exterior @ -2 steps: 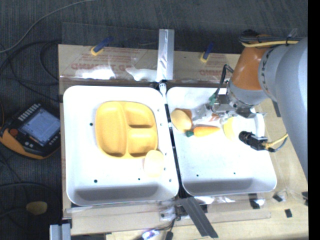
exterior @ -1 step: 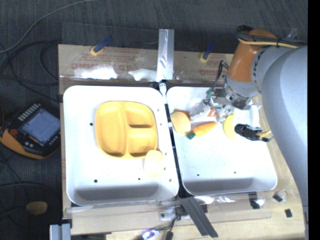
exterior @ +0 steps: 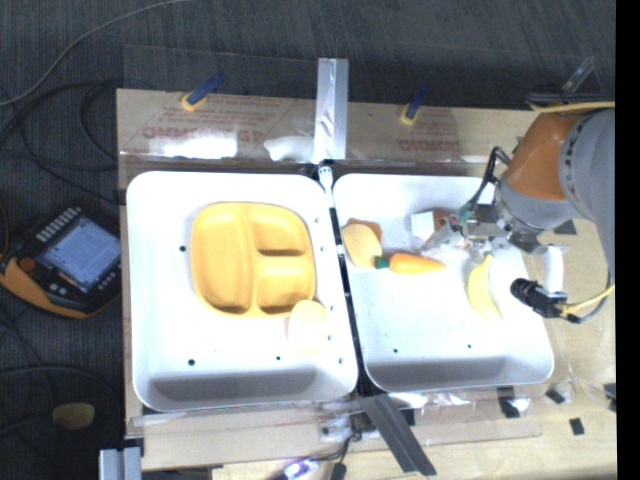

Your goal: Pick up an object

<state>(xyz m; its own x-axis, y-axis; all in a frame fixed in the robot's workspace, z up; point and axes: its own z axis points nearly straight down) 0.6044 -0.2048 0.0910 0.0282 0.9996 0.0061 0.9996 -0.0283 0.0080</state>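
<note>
Claw point(exterior: 462, 230) hovers beside the carrot point(exterior: 415, 263); its grip cannot be told.

Grey, rounded metal arm housing point(exterior: 592, 163) with a broad orange band point(exterior: 538, 160) above the wrist. Below the band sits a darker grey wrist block carrying the small metallic two-finger gripper point(exterior: 462, 230). A thin black cable point(exterior: 492, 176) loops beside the band. Gripper detail is too small to resolve.
</note>
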